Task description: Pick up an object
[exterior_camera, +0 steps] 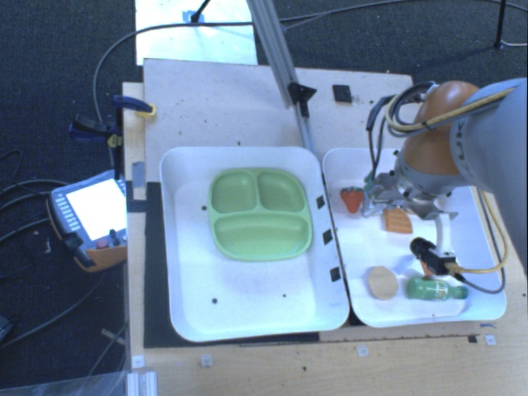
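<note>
Gripper low in right bin — finger state cannot be told. Strawberry just at its 9 o'clock, waffle at 5 o'clock; cookie and green bottle toward 6 o'clock. Green divided plate lies in left bin.

A pale, speckled counter stands on a dark grey carpeted floor, with black cables trailing across the carpet on the left and along the top. A slanted metal pole rises from the counter's middle toward the top edge, and a bright, light-washed board lies just behind the counter's far left corner. On the floor left of the counter rests a handheld control pendant with a lit white screen and orange casing, and blue-handled clamps grip the counter's left edge.
</note>
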You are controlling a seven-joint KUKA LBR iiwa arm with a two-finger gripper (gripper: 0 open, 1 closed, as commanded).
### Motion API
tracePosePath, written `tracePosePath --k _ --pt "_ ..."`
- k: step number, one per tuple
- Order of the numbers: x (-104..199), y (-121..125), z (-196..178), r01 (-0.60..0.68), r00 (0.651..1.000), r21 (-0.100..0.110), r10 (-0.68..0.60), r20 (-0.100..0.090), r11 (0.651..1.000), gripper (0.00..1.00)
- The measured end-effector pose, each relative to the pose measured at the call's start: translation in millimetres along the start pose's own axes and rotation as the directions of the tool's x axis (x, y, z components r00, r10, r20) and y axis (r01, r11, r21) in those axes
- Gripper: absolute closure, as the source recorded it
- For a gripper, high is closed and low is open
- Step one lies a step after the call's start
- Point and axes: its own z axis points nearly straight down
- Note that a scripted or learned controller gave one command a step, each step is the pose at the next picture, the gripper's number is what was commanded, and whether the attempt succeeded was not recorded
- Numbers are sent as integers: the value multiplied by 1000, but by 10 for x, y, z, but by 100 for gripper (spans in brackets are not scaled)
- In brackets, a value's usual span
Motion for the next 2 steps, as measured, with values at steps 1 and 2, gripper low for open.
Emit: tracePosePath --k 1,2 --pt "16 -15 -448 3 1000 21 -3 -7 1000 100" --pt "-57 96 -982 4 1000 20 -4 -7 1000 100"
